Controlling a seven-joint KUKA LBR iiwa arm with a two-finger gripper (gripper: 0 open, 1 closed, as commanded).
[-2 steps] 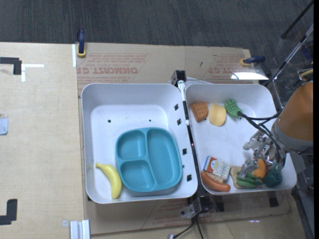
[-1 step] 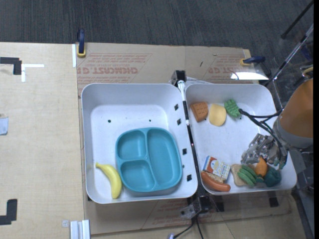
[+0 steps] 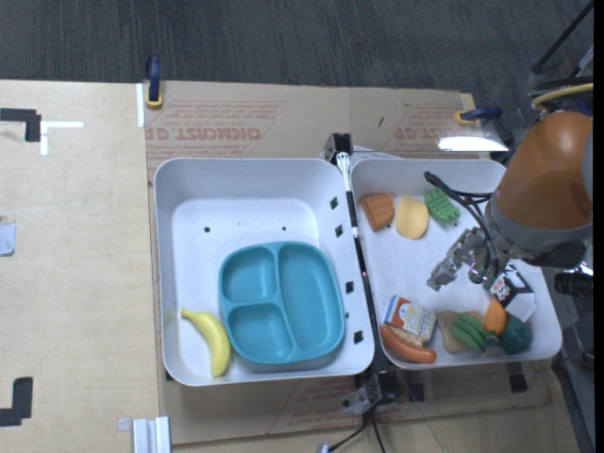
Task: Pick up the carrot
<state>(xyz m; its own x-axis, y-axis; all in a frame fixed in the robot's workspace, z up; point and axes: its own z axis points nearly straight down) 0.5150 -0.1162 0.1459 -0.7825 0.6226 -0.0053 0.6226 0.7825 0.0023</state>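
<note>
Grey arm [image 3: 538,217], orange band, black cables, metallic wrist.

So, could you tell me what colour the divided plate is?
Teal blue, clearest in the camera view.

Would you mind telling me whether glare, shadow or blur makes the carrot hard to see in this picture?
In the camera view, lighting is even and soft; the small orange carrot at the right white bin's near corner is slightly soft-focus; the grey two-finger gripper looks blurred; bright glare sits on the cardboard behind that bin.

Hand [image 3: 455,267] over right bin [image 3: 542,352], carrot [image 3: 495,315] near its front right corner, teal tray [image 3: 281,302] in left bin [image 3: 179,196]
</note>
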